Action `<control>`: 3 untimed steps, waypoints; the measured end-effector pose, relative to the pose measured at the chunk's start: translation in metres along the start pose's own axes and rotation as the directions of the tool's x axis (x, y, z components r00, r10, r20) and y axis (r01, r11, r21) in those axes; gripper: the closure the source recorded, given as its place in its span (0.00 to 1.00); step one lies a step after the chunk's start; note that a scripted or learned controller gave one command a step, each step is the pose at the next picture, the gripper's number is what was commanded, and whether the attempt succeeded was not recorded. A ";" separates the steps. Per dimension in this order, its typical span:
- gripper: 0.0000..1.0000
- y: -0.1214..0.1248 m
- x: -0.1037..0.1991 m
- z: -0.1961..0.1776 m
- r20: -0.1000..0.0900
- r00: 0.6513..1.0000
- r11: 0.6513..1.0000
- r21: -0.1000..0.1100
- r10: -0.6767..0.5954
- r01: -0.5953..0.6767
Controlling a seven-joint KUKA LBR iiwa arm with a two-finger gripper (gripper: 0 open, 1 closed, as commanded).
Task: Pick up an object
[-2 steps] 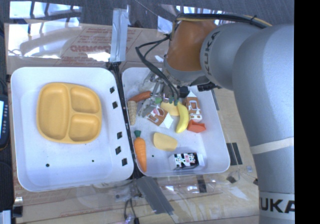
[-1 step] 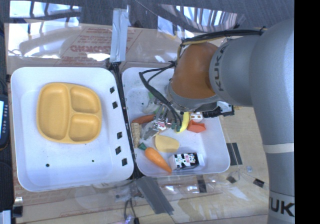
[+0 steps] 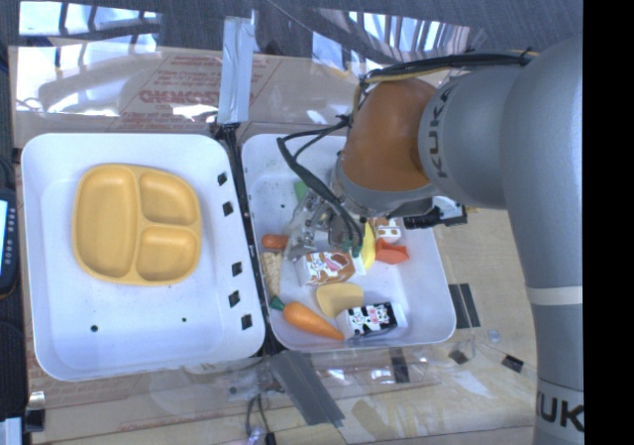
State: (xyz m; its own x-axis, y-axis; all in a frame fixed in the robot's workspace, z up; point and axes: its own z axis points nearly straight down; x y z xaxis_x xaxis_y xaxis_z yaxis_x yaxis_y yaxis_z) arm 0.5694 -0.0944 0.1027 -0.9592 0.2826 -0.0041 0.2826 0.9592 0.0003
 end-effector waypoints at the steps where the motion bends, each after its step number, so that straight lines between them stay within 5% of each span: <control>1: 1.00 -0.017 -0.038 -0.061 0.000 0.976 0.976 0.001 0.216 -0.216; 2: 1.00 0.045 0.072 -0.091 -0.004 0.965 0.965 -0.001 0.262 -0.262; 3: 1.00 0.055 0.112 -0.109 -0.006 0.941 0.941 0.003 0.339 -0.339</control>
